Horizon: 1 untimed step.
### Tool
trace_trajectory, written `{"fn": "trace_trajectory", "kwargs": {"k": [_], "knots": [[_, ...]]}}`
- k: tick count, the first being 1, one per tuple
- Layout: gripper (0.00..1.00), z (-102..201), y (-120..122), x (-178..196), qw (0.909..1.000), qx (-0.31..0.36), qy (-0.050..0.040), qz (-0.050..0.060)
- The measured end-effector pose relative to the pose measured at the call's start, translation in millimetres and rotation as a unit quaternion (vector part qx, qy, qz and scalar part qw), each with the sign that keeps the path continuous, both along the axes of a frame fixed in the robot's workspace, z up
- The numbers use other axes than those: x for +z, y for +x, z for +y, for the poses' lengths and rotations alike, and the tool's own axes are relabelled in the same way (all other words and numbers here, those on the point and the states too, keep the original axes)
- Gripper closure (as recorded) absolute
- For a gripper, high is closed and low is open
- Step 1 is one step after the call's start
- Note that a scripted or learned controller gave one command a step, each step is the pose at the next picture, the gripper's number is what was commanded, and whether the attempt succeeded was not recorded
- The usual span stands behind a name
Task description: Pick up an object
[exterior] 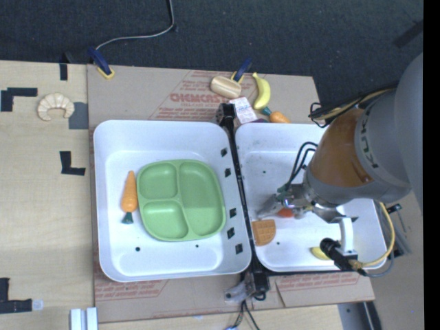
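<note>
Wooden bench, two shallow white bins: the gripper [287,203] sits low in the right bin [275,139], beside a small orange-brown waffle piece [264,231]; jaw state cannot be told. Risk: closing off-centre, nudging it against the wall

Slanted overhead view of bench [41,184]

You are in a robot lab, big grey arm [385,150], two white bins [110,184] on cardboard [165,95], toy food, taped wooden bench [34,205], loose cable [158,26]
</note>
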<state>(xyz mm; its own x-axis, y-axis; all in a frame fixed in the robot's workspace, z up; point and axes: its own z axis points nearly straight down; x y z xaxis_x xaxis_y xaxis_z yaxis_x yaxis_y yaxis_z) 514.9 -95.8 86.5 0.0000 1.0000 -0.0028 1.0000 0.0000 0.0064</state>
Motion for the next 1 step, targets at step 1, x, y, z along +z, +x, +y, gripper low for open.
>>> {"fn": "trace_trajectory", "kwargs": {"k": [1], "knots": [[0.00, -1.9, 10.8, -0.7, 1.0000, 0.000, 0.0018, 0.003]]}}
